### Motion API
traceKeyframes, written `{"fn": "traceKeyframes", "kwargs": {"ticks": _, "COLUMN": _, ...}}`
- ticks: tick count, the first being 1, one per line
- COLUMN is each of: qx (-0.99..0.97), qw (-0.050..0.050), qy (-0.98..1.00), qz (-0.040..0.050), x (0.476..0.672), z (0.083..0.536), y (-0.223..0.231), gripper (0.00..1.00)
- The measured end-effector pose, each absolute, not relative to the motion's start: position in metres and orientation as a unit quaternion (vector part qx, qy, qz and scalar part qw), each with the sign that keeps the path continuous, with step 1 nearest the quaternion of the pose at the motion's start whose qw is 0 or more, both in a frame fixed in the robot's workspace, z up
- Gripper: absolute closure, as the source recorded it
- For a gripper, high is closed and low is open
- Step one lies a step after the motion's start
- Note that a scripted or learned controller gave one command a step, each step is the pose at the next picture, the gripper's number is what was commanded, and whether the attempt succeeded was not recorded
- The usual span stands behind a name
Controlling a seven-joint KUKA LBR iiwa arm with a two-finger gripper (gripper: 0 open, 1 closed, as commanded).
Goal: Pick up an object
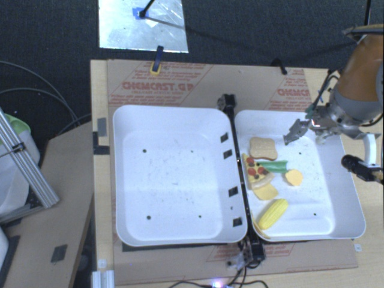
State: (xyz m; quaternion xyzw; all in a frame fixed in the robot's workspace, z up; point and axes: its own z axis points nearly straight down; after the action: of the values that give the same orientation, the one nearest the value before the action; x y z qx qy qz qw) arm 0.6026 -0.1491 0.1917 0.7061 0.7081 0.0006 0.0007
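We read red lettering "CHEMCAST GP" on the brown board [180, 80] under the bins, at 11 o'clock. A second red print at 1 o'clock is cut off and only partly legible.

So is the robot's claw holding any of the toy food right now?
Gripper: it hangs above the right white bin, near the tan toy bread slice; nothing shows between its fingers, and open or shut cannot be told.

Smooth, perhaps plastic white bins [174, 116] on printed cardboard [198, 80]
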Motion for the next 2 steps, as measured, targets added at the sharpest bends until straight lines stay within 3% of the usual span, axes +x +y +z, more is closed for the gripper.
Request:
{"fn": "traceKeyframes", "kwargs": {"ticks": 1, "qx": 0.707, "qw": 0.002, "qy": 0.707, "qz": 0.0015, "x": 0.552, "z": 0.089, "y": -0.129, "gripper": 0.0}}
{"fn": "traceKeyframes", "kwargs": {"ticks": 2, "qx": 0.708, "qw": 0.004, "qy": 0.707, "qz": 0.0025, "x": 0.488, "z": 0.087, "y": -0.116, "gripper": 0.0}}
